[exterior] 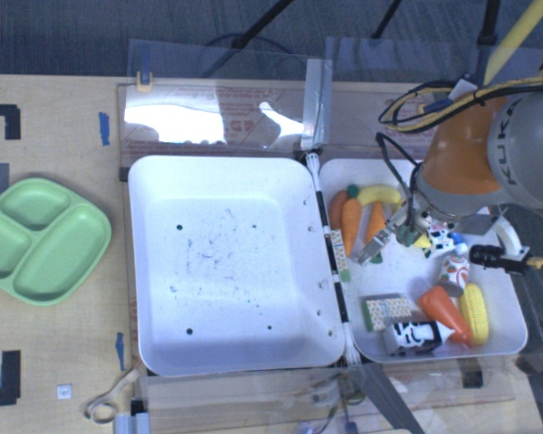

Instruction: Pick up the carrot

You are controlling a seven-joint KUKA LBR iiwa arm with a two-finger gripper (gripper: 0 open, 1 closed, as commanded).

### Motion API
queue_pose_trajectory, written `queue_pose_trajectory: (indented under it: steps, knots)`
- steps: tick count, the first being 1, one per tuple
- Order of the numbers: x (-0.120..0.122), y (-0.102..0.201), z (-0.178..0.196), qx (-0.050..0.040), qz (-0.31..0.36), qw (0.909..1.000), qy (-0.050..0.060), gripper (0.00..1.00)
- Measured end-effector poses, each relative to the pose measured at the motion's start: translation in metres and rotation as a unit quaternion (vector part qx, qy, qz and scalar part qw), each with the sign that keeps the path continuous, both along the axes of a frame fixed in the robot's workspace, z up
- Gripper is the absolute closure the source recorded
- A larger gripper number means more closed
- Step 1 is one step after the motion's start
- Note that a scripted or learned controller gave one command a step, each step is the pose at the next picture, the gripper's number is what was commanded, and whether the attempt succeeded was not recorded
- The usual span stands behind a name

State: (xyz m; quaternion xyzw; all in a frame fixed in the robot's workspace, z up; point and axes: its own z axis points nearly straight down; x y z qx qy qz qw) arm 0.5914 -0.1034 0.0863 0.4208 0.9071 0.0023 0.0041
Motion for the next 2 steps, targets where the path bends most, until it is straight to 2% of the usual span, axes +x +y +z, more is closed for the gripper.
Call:
queue_pose_trajectory:
  steps: [1,2]
  knots:
    - [0.064,-0.008,-0.003,0.0039,0.022,0.9993,0.030,0.00]
    - [0.067,0.022,0.097,-0.0003,-0.048,0.9988,0.003,0.00]
